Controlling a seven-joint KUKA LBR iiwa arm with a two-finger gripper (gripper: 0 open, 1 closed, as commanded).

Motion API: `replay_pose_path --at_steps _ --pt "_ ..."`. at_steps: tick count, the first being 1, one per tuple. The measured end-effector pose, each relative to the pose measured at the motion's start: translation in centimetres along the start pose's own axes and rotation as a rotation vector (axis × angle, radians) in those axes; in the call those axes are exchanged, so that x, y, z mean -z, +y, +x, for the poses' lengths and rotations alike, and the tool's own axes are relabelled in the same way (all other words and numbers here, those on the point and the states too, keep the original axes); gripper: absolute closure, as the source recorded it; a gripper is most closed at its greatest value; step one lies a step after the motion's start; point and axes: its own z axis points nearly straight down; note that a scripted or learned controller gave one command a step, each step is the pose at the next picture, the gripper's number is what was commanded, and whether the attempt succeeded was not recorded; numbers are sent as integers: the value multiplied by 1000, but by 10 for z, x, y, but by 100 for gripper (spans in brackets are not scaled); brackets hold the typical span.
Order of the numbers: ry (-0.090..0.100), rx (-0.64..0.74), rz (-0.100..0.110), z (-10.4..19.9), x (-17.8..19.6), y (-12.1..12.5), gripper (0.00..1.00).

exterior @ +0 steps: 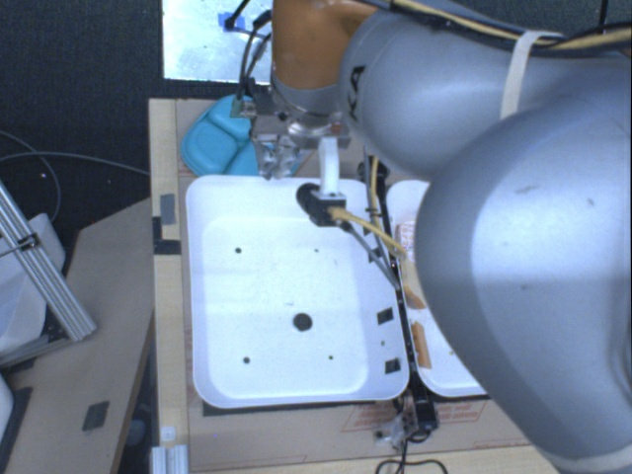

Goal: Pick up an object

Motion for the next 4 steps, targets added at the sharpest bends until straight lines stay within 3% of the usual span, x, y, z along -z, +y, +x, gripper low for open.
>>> replay_pose_path --at_steps 1,2,3,4 --pt "-2 -2 3 9 -97 2 100" --pt "-3 -8 7 -29 -128 -58 100" --pt "1 -3 -5 -24 -168 -7 100" --pt "-3 -3 7 12 -124 -101 100"
